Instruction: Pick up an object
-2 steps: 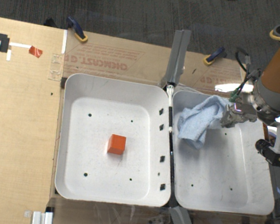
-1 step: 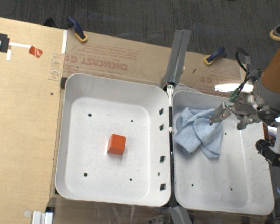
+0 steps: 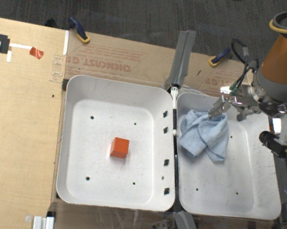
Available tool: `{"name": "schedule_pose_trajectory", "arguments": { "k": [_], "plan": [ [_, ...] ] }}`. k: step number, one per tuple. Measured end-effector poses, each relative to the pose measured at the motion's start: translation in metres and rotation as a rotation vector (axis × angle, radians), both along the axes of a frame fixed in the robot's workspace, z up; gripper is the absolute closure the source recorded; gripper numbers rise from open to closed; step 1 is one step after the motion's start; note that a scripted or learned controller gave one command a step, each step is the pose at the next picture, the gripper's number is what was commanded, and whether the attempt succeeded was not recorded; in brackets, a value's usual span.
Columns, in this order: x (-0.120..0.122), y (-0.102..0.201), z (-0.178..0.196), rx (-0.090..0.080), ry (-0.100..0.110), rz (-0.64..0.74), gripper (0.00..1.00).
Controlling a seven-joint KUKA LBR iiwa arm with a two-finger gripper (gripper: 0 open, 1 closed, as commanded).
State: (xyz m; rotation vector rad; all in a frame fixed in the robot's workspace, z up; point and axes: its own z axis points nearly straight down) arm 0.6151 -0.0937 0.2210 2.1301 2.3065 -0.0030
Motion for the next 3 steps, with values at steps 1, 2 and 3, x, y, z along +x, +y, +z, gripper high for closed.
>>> {"name": "schedule_pose_trajectory", "arguments": {
  "k": [1,2,3],
  "plan": [
    [0.0,-0.002,-0.127,0.001,-0.005,-0.021,0.0],
    [0.0,-0.003,-0.117,0.0,-0.005,-0.022,1.0],
    [0.032,0.015,-0.03,0.0,0.001,-0.214,1.0]
  ]
}}
